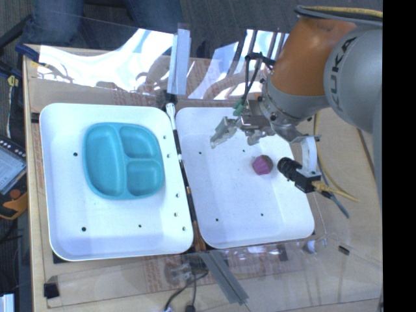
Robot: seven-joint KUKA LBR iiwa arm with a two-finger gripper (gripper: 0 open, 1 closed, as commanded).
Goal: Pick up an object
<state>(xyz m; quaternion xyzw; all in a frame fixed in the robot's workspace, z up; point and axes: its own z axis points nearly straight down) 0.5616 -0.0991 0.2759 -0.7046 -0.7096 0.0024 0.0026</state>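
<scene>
We are looking down on a counter (364, 252) that is carrying two white bins. The left bin (62, 220) is holding a blue divided tray (123, 159). In the right bin (234, 220), a small purple object (262, 166) is lying near the right side. Our gripper (227, 130) is hanging over the upper part of that bin, up and to the left of the purple object and apart from it, gripping nothing. How far it is parted we cannot tell.
</scene>
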